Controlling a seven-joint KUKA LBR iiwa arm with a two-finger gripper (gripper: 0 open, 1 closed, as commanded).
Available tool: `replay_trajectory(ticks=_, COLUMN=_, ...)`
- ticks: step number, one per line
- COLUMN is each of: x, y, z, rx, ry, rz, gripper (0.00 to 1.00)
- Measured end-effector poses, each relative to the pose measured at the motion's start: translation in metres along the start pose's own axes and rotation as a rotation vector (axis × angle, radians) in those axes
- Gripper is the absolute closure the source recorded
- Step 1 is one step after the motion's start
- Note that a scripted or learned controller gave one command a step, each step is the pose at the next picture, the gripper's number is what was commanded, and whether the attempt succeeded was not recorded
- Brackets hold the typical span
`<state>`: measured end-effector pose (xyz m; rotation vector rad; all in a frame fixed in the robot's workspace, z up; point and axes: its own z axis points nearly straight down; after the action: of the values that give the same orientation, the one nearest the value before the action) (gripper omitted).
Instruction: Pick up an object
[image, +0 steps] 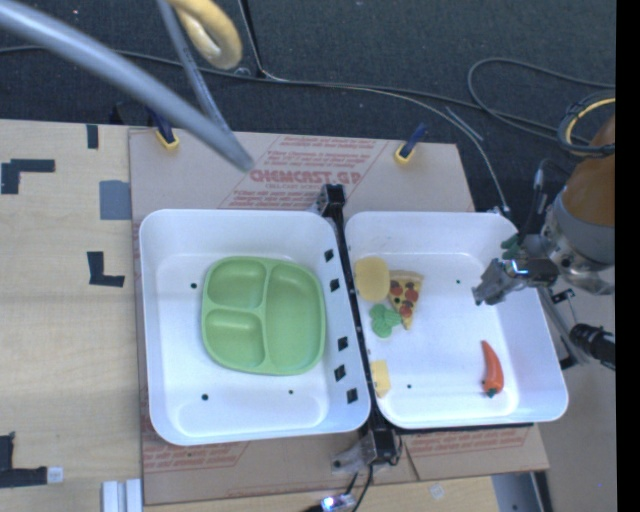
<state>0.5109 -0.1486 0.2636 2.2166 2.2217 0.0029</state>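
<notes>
We see even, bright overhead light, faint shadows inside the white bins (160, 400), and blurred foreground bars (120, 70) at top left.

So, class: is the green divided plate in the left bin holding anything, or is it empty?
Empty. The green divided plate lies flat in the left bin, and all three of its compartments show bare green.

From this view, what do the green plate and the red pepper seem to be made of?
Green plate: probably molded plastic, matte; its color is uniform, and its three compartments have soft rounded ridges.
Red pepper: likely a plastic or rubber toy with a slight sheen; it is too small here to tell which.
</notes>
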Motion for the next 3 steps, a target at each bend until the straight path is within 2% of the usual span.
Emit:
replay_trajectory(ticks=2, x=0.113, y=0.005, z=-0.001, rx=0.005, ry=0.002, rz=-0.004, gripper=1.0)
replay_trajectory(ticks=3, x=0.172, y=-0.003, z=0.017, rx=0.006, ry=0.001, rz=-0.003, gripper=1.0)
